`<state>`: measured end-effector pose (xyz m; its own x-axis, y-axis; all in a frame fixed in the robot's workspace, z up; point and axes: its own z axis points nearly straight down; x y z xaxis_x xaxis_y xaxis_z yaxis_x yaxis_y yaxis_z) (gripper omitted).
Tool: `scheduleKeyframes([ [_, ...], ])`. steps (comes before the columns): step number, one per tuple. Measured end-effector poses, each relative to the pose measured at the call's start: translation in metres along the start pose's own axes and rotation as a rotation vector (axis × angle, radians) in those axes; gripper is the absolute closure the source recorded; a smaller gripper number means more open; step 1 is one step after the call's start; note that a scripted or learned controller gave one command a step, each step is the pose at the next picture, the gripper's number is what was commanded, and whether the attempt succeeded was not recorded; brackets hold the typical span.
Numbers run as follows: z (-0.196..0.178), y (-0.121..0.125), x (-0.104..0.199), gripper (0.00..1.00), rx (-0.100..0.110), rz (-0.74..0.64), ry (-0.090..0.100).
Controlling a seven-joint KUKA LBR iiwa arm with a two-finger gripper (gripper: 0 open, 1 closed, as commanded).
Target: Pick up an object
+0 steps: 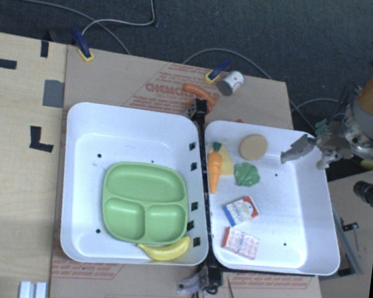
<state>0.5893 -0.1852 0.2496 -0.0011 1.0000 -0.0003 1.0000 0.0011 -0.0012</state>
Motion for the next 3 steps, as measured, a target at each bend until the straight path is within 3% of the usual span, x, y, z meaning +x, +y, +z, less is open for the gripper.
scheduleKeyframes([
  [1,0.116,-0.009,0.059,0.0,0.003,-0.001,0.002],
  [2,0.163,-0.053,0.072,0.0,-0.002,0.0,0.001],
  [3,0.153,-0.052,0.071,1.0,-0.005,0.001,-0.002],
])
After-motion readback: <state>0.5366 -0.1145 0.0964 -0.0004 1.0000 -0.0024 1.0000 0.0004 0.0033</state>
